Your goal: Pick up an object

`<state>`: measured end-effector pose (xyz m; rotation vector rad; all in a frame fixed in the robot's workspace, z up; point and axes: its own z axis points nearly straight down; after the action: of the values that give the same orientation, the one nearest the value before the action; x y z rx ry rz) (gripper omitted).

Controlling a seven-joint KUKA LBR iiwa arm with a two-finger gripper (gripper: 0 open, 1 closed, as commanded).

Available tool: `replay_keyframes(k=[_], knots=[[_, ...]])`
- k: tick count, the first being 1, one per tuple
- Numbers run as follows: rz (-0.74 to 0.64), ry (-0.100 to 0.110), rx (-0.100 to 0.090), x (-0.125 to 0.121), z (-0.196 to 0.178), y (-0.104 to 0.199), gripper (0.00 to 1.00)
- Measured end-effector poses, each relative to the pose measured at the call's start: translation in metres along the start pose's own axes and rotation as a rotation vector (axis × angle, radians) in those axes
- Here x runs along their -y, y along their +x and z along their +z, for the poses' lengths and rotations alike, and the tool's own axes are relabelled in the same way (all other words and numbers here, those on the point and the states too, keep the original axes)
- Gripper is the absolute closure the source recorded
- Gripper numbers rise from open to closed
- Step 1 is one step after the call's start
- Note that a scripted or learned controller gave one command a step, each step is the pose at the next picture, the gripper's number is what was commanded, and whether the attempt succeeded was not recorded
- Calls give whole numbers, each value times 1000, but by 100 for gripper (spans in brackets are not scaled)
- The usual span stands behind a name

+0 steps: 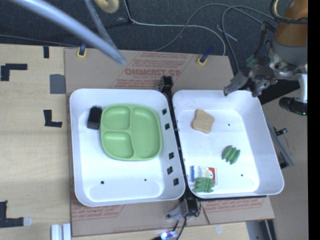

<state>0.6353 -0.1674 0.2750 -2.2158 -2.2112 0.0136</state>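
The right bin (260,134) holds a tan biscuit-like piece (203,121) near its back left. A small green pod (231,154) lies toward the middle right. A red, white and blue packet (205,173) sits at the front edge, with a green leafy item (203,184) touching it. My gripper (243,88) hangs over the back right corner of this bin, above and to the right of the tan piece. Its fingers stand open and spread, with nothing between them.
The left bin (85,184) carries a green divided plate (131,132) and a small black block (94,117) beside the plate's left edge. A black clip strip (171,134) joins the two bins. Cables (200,19) trail across the dark floor behind the bench.
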Motion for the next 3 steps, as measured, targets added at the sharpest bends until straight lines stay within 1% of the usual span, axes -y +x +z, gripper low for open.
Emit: replay_keyframes(k=[1, 2, 3], knots=[[-3, -13, 2, -2, -8, 1, 0], [-3, -10, 3, 4, 36, 1, 0], [-4, -9, 3, -4, 98, 3, 0]])
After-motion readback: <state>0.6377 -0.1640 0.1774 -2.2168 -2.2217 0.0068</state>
